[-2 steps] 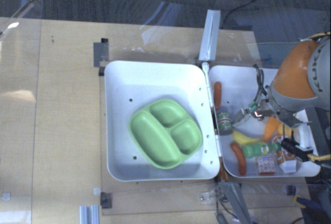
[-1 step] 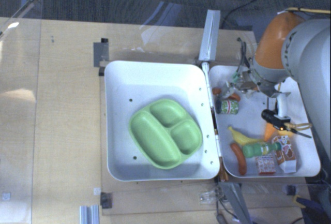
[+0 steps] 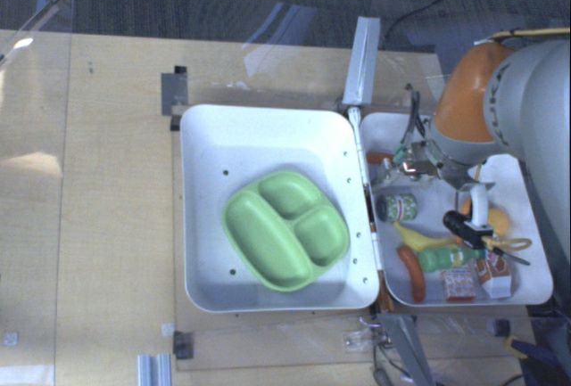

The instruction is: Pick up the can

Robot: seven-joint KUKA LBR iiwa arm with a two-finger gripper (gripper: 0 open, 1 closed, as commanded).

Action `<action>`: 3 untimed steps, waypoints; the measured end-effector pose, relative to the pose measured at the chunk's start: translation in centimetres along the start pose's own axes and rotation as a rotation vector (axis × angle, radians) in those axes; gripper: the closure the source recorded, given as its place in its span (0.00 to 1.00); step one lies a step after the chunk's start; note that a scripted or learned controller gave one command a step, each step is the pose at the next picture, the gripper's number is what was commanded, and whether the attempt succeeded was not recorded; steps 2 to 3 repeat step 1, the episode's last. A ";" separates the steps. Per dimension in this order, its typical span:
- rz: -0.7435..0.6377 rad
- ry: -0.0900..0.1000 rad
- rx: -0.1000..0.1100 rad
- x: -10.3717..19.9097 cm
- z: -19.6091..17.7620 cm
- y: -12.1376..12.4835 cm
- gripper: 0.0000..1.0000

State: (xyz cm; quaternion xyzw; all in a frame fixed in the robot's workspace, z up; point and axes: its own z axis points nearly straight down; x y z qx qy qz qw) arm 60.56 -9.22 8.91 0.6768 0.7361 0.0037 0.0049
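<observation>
**Ana:** Camera view from overhead, so start at the left: what sits in the left bin (image 3: 201, 197)?

**Ben:** A green divided plate (image 3: 285, 228), three hollows, lying flat near the middle. Nothing on it that I can make out.

**Ana:** And across the divider?

**Ben:** The right bin (image 3: 535, 286) is crowded. The can (image 3: 397, 208) lies on its side near that bin's left wall, with a green label and a pale end. Just below it lies a banana (image 3: 419, 239), below that a red sausage (image 3: 410, 273) and a green bottle (image 3: 446, 259). Farther right I see scissors (image 3: 491, 242) with yellow handles, something orange (image 3: 498, 220), and a small red and white carton (image 3: 459, 284).

**Ana:** Where is the gripper?

**Ben:** The gripper (image 3: 412, 163) hangs over the top of the right bin, above the can and a little apart from it. Whether its fingers are spread or together, I can't tell; the wrist and cables hide them. Nothing shows between them.

**Ana:** How would the can handle?

**Ben:** My guess is stiff, light to middling, smooth metal, so slippery. On its side it may roll. I'd close across the round body at mid-length, fingers squarely on opposite sides, clear of the banana and the bin wall.
</observation>
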 end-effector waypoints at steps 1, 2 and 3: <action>-0.070 0.000 -0.003 -1.2 -0.1 -4.6 0.00; -0.070 0.000 -0.003 -1.2 -0.1 -4.6 0.00; -0.070 0.000 -0.003 -1.2 -0.1 -4.6 0.00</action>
